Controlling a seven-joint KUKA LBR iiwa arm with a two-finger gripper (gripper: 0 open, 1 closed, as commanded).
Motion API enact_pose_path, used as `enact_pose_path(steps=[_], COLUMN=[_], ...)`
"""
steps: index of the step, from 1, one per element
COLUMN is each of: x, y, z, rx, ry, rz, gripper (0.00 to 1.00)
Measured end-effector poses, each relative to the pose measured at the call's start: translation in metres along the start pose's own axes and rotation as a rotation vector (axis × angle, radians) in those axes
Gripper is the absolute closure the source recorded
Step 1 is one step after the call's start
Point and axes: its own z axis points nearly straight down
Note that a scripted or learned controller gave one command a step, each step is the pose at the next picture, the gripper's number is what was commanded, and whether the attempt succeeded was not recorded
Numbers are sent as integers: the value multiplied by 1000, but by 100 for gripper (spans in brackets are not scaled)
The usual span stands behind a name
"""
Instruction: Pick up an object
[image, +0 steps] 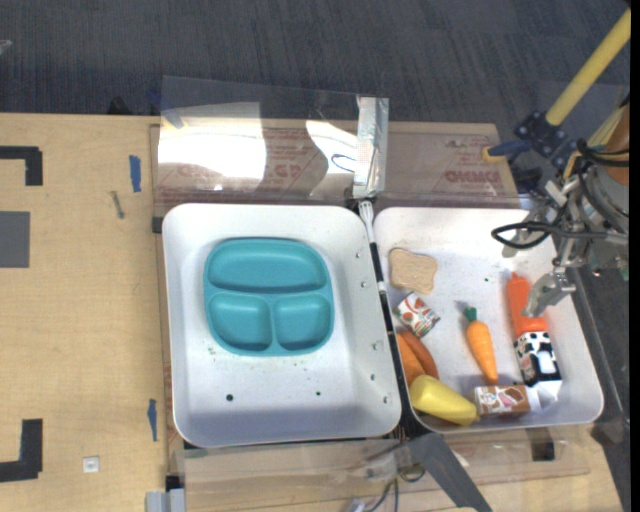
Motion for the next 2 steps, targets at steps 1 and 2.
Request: enact_pose_path(steps=[1, 2], x=[11, 20], y=[17, 15], z=[121, 180], rx=[-3, 1], ry=[12, -6], rz=[113, 136], gripper=[0, 0])
